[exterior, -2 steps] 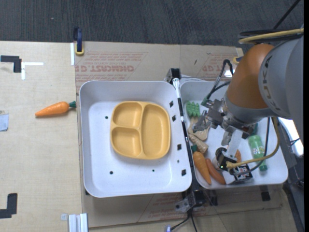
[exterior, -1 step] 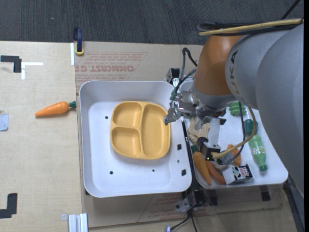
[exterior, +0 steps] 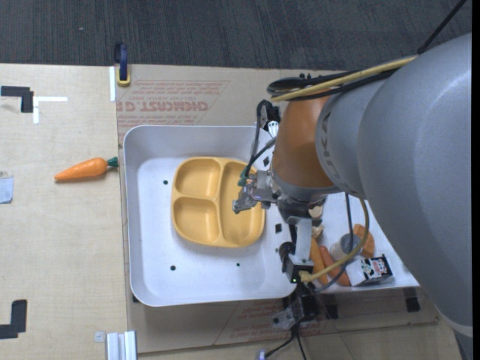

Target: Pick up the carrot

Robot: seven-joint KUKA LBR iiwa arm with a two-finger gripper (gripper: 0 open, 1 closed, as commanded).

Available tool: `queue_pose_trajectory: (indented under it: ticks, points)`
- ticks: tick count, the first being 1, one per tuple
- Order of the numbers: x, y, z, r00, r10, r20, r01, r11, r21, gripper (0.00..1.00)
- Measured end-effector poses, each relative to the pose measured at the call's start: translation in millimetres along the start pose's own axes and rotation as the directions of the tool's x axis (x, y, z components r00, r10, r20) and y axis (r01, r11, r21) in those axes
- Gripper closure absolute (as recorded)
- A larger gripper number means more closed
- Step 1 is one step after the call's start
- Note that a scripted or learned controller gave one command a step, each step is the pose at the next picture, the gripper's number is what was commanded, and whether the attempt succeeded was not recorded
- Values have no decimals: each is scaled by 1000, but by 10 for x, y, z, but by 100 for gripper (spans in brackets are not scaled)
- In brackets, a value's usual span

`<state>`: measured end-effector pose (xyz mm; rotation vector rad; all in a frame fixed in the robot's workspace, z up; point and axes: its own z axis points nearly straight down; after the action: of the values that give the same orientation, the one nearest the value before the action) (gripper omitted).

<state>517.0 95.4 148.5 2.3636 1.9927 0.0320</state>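
Observation:
A carrot [exterior: 82,169] with a green stub lies on the wooden bench, just left of and outside the white bin [exterior: 150,276]. My gripper [exterior: 246,199] hangs over the right rim of a yellow divided plate [exterior: 214,201] in that bin, far to the right of the carrot. Nothing shows in the gripper. Under my arm, in the right part of the bins, lie two more orange, carrot-like pieces [exterior: 324,261] [exterior: 365,240], partly hidden.
A small black-and-white card [exterior: 373,268] lies near the orange pieces at the bin's front right. My grey arm with its orange band [exterior: 300,145] covers the right bin. A cardboard sheet [exterior: 172,100] lies behind the bins.

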Motion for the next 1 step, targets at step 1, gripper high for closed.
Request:
queue_pose_trajectory:
  ticks: [1]
  points:
    - [-20, 114, 68, 998, -55, -2, 55, 998, 25, 0]
